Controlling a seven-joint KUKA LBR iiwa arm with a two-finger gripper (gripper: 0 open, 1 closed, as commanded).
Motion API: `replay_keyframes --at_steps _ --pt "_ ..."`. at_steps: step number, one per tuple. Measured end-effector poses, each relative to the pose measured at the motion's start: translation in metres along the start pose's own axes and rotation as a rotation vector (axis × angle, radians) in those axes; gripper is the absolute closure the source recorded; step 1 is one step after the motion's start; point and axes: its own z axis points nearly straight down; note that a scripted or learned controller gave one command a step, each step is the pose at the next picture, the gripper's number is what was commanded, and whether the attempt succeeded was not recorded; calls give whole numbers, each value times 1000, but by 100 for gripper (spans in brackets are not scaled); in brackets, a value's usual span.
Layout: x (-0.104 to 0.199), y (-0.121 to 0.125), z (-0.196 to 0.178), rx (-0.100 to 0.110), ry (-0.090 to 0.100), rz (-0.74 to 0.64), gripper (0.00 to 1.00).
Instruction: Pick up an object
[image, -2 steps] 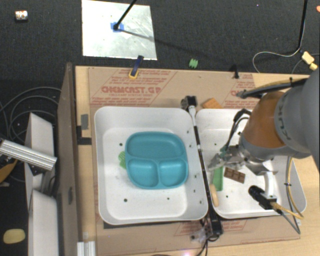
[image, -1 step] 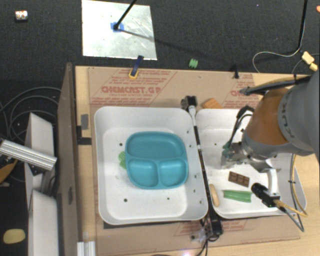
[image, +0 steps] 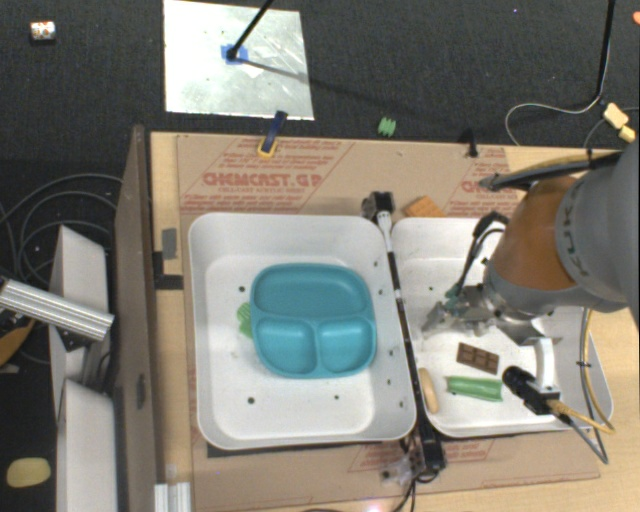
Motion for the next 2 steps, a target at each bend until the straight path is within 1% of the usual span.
replay_keyframes --at_steps 1,2 --pt "-53 55 9 -5 -5 4 0" --pt "-88 120 9 -8 -5 -1 0"
